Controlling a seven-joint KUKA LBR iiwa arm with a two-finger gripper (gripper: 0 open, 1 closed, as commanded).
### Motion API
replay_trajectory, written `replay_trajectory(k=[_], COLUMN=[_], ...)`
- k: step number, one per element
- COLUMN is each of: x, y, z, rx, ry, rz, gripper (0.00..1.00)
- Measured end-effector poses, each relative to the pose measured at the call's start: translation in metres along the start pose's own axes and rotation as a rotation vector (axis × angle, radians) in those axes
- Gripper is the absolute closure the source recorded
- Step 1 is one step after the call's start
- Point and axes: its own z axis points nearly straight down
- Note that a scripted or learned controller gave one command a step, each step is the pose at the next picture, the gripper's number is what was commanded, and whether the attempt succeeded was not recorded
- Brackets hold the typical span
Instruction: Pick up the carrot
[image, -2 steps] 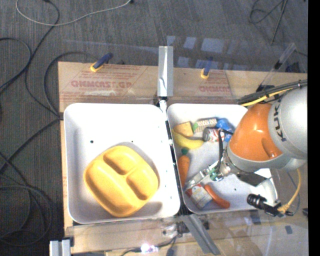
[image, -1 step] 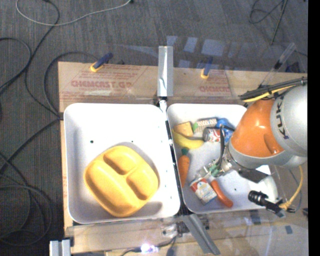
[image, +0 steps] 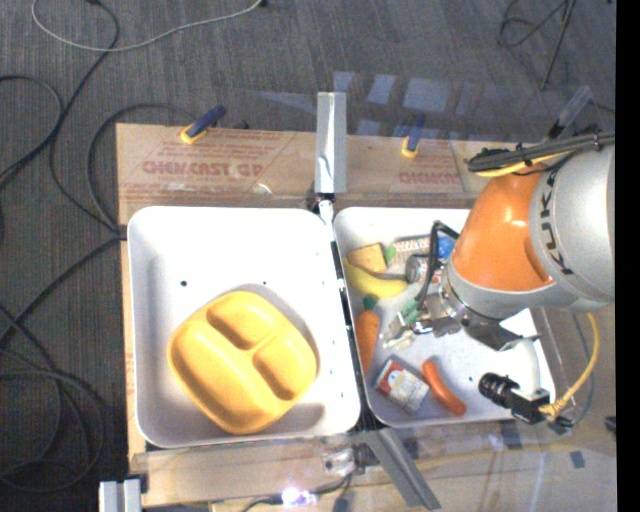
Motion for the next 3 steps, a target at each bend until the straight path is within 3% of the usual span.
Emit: replay_trajectory(k=[1, 2, 3], x=[0.060, -0.069, -0.069], y=[0.011, -0.013, -0.013], z=[0.000, 0.013, 0.013], rx=[0.000, 0.000, 0.000], ry=[0.001, -0.001, -0.001], rz=[0.171, -0.040, -0.040], gripper=[1.00, 1.00, 0.00])
